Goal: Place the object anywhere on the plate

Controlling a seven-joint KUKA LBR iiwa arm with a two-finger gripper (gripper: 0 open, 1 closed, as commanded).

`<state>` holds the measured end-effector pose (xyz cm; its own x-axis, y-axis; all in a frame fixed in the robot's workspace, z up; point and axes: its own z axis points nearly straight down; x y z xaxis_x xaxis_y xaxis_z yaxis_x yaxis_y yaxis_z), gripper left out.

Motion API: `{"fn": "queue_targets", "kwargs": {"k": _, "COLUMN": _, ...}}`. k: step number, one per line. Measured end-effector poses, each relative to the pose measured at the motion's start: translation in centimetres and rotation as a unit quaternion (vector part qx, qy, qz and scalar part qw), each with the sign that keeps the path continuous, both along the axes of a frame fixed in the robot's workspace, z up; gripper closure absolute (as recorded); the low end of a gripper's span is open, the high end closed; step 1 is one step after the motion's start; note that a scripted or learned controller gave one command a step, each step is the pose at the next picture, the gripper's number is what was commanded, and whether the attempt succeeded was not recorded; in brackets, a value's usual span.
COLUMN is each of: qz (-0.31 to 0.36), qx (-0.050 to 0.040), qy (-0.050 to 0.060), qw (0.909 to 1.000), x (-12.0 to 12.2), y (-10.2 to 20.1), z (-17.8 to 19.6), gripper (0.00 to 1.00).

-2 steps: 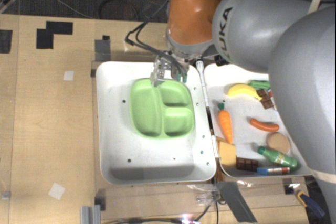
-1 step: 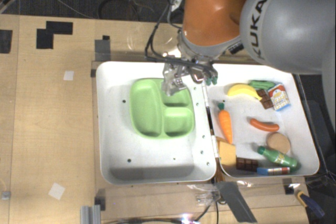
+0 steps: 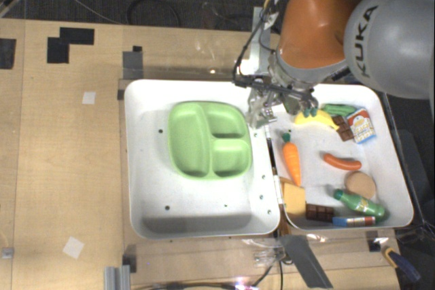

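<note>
- The object to move is not named; the candidates lie in the right bin [image 3: 397, 166]: a carrot [image 3: 291, 161], a sausage [image 3: 342, 161], a green bottle [image 3: 359, 204], a yellow banana-like piece [image 3: 314, 120] and others.
- The green plate [image 3: 207, 139] sits in the left bin [image 3: 146, 166], with three compartments and nothing on it.
- The end effector [image 3: 262, 109] hangs over the wall between the bins, near the plate's right edge; I cannot tell if it is spread or pressed together, and no item is seen between its tips.
- Risk, in my judgement: if it carries nothing, a release here places nothing; a small item could also fall on the rim between the bins.
</note>
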<state>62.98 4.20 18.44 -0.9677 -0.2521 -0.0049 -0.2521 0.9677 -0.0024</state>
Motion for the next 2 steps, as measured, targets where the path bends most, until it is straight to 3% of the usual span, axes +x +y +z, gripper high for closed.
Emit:
{"fn": "queue_targets", "kwargs": {"k": 1, "qz": -0.036, "qx": 0.0035, "qy": -0.002, "qw": 0.9994, "x": 3.8, "y": 7.8, "z": -1.4, "gripper": 1.00}}
{"fn": "queue_targets", "kwargs": {"k": 2, "qz": 0.133, "qx": 0.0004, "qy": -0.004, "qw": 0.9911, "x": 4.2, "y": 2.6, "z": 0.5, "gripper": 1.00}}
